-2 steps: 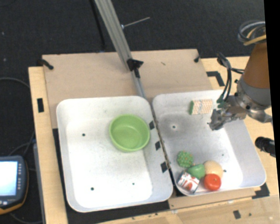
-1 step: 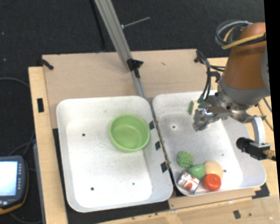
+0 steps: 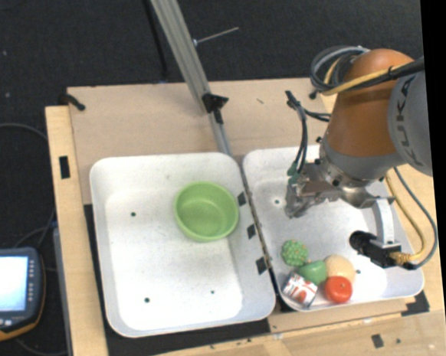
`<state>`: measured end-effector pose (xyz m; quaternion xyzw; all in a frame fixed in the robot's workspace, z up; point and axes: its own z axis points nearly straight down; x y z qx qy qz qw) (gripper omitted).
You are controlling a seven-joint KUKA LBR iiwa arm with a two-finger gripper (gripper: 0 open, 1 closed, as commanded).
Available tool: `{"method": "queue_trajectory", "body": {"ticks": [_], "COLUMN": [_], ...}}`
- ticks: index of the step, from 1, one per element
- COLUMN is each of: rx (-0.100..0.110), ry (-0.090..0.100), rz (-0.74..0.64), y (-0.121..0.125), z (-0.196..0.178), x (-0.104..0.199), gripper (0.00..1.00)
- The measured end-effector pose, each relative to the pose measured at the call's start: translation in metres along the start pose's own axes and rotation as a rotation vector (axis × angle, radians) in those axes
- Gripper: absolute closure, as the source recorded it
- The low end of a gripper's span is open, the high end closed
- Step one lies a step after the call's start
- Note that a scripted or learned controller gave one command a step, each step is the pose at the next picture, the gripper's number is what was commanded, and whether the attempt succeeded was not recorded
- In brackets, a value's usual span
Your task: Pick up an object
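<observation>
The gripper (image 3: 298, 200) hangs over the upper middle of the right bin (image 3: 272, 169); whether its fingers are open or closed cannot be told, and nothing shows between them. At five o'clock from it, in the bin's near corner, a cluster lies close together: a green knobbly ball (image 3: 294, 251), a green piece (image 3: 315, 270), a beige ball (image 3: 339, 264), a red ball (image 3: 339, 289), and a red-and-white can (image 3: 299, 289); a green bowl (image 3: 206, 211) sits in the left bin (image 3: 132, 296), at nine o'clock from the gripper, well apart across the bench (image 3: 126, 119).

The arm (image 3: 372, 115) hides the right bin's (image 3: 272, 169) far corner (upper right).
</observation>
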<state>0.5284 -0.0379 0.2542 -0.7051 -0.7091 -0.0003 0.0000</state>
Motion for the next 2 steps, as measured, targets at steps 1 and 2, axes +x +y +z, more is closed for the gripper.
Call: {"method": "queue_trajectory", "body": {"ticks": [1, 2], "rx": [0.0, 0.001], "ry": [0.0, 0.002], "rz": [-0.002, -0.003], "y": [-0.011, -0.02], "z": [0.009, 0.013], "x": [0.059, 0.121], "gripper": [1.0, 1.0]}}
